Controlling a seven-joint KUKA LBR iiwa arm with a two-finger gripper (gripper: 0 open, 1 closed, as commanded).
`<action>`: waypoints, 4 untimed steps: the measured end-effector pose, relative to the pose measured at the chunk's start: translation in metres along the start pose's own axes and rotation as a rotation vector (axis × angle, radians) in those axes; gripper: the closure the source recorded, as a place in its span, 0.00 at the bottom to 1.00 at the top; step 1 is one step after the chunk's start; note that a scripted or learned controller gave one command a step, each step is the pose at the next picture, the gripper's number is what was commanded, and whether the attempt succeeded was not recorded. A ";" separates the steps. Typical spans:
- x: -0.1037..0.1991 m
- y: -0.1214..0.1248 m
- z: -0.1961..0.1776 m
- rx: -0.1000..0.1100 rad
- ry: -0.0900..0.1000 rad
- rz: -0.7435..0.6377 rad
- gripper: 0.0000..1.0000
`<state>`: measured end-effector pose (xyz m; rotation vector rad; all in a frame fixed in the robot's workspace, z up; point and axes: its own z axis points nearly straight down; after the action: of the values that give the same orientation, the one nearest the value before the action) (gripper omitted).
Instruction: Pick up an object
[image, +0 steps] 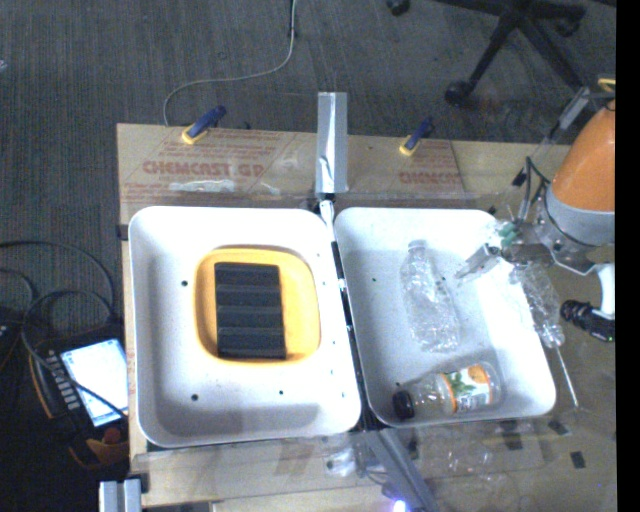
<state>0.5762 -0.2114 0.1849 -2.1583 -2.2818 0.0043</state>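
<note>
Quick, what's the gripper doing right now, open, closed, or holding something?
Gripper: over the upper right part of the right bin, beside the crumpled clear bottle; whether it is open or closed cannot be told, and nothing shows in its grasp.

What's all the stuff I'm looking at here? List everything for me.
Bins: 2, white, side by side on the bench; left bin, right bin.
Tray: 1, yellow with a black ribbed insert, in the left bin.
Crushed bottle: 1, clear, middle of the right bin.
Juice bottle: 1, orange label, dark cap, lying along the right bin's near wall.
Clamps: 2, blue and yellow, at the far edge; and.
Tablet: 1, lit screen, floor at left.
Arm: 1, orange band.
Pincer: 1, over the right bin's far right part.
</note>
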 end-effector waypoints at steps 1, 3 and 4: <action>0.023 -0.084 0.024 0.000 0.003 -0.027 0.00; 0.020 -0.084 0.083 -0.022 -0.006 -0.152 1.00; 0.028 -0.085 0.092 -0.020 -0.010 -0.127 1.00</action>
<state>0.4895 -0.1882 0.0929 -2.0222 -2.4304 -0.0082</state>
